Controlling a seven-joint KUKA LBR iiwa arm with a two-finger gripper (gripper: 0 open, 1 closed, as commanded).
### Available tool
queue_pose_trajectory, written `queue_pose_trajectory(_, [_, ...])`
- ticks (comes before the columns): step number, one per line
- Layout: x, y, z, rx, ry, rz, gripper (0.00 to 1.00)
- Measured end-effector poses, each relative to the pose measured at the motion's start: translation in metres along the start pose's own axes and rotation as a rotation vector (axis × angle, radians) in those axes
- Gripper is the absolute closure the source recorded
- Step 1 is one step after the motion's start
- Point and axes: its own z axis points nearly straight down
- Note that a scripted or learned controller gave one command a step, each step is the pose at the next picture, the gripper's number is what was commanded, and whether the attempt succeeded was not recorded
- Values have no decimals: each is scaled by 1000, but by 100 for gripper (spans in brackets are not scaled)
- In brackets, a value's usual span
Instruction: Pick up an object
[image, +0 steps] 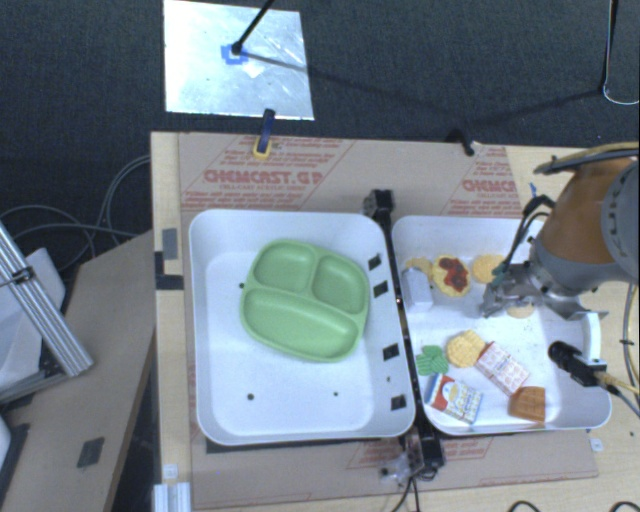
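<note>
My gripper (503, 300) hangs low in the right bin (590, 410), near its back right part. A pale round item (521, 309) lies right beside the gripper's tip, partly hidden by it. Just left of the gripper lie a round tan cookie (487, 267) and a piece with a red topping (452, 275). Nothing shows as lifted off the bin floor.
Also in the right bin are a white block (417, 290), a green leafy piece (432, 360), a yellow round cracker (465, 348), a pink-and-white packet (502, 367), a colourful packet (458, 397) and a brown bread piece (528, 403). The left bin (215, 400) holds a green divided plate (305, 298).
</note>
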Motion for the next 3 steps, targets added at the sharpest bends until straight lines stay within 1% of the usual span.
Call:
queue_pose_trajectory(2, [-17,13,-98,-2,-1,-2,100])
queue_pose_trajectory(3, [-17,14,-131,0,0,-3,100])
